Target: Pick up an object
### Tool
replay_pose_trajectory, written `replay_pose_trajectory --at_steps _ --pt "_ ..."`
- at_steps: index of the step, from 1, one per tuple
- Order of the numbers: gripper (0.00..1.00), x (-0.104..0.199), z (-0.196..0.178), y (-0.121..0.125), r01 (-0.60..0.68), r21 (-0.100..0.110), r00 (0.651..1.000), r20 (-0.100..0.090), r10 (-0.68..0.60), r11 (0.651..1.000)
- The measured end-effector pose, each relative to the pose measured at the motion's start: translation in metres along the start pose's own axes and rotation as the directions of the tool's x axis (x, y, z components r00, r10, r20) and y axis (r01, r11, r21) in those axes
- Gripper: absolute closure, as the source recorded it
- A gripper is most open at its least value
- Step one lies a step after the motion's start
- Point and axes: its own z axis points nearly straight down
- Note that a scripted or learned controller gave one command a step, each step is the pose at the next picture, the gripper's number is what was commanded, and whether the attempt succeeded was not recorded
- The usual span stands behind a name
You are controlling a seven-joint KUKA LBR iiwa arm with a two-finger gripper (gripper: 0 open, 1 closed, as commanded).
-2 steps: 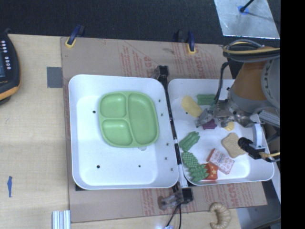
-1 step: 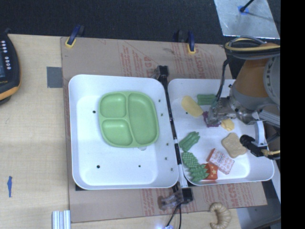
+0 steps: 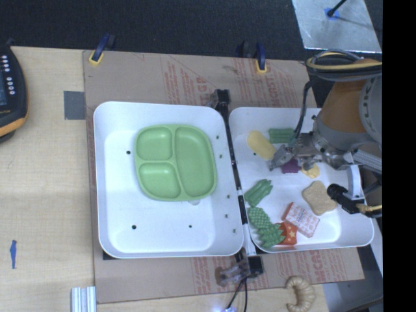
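Camera view: yellow object (image 3: 261, 145) lies diagonally, upper-left to lower-right.

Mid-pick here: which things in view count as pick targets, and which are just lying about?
In play: gripper, purple item beside it, yellow piece, green pods, bread slice, red packet, right bin.

Lying about: green divided plate, left bin, clamps, handheld controller.

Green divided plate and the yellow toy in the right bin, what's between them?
In the camera view, the bins' adjoining rims lie between green divided plate and yellow toy.
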Motion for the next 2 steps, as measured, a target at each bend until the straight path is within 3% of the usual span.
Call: replay_pose_trajectory --at_steps 1,2 --pt "0.00 -0.033 0.010 0.069 0.000 -0.008 1.000 0.001 0.000 1.000" --pt "0.00 -0.012 0.011 0.004 -0.004 0.002 1.000 -0.002 0.004 1.000"
